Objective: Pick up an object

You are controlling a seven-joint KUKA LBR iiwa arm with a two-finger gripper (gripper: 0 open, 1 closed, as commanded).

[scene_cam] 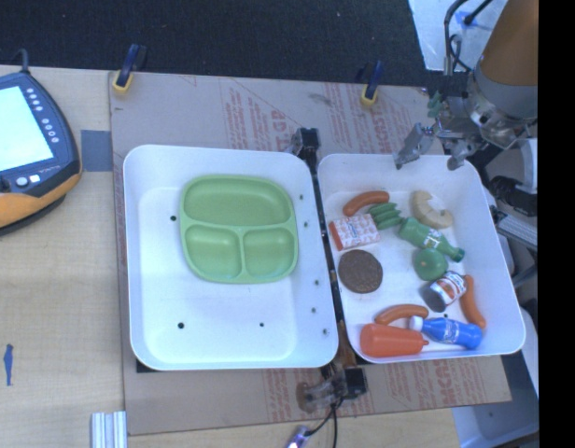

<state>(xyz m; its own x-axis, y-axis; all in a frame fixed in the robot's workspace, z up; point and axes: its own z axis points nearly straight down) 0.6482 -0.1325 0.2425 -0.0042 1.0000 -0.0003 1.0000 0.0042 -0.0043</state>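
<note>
My gripper hangs over the far edge of the right bin, fingers spread open with nothing between them. Below it in that bin lie several toy foods: a hot dog, a red-and-white packet, a brown round patty, a beige piece, a green bottle, a green pepper, a small dark can, an orange carrot, a blue bottle and two more sausages.
The left bin holds a green divided plate. A tablet-like pendant with an orange rim lies at the far left of the bench. Clamps hold the cardboard sheet at the back.
</note>
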